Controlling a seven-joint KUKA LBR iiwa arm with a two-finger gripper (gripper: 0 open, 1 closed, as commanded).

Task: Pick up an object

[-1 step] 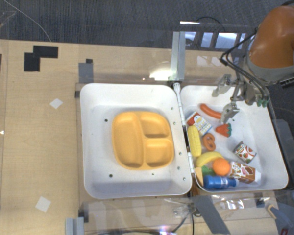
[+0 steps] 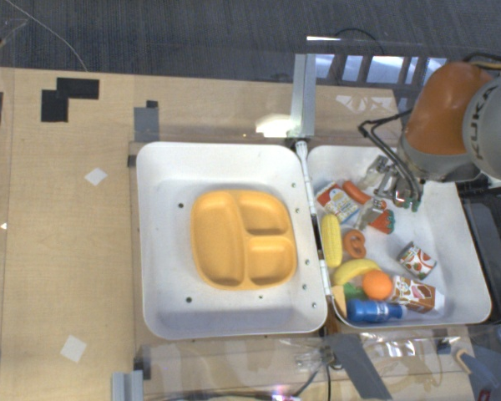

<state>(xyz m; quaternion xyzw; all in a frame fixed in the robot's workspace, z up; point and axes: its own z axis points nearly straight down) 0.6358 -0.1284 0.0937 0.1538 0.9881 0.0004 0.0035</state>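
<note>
Arm enters from the right of the frame, orange band at upper right. Gripper (image 2: 382,197) hangs low over the upper middle of the right bin (image 2: 472,261). Can't tell the jaw state: the wrist body and cabling hide the tips. Nothing is visibly held.

Right bin contents: red-and-white packet (image 2: 336,199) at upper left, just left of the gripper; a small orange-red item (image 2: 384,220) right under the gripper, too small to identify. Corn cob (image 2: 331,239) lies along the left wall, a brown pretzel-like piece (image 2: 355,243) just beside it. Banana (image 2: 356,270) sits below those, with an orange (image 2: 377,286) touching its right end. Blue bottle (image 2: 373,311) lies on its side at the lower edge. Two small red-and-white cartons: one (image 2: 417,260) at right centre, the other (image 2: 416,294) below it, beside the orange.

Left bin (image 2: 163,249): a yellow divided tray (image 2: 242,238), three compartments, sits near the centre.
</note>
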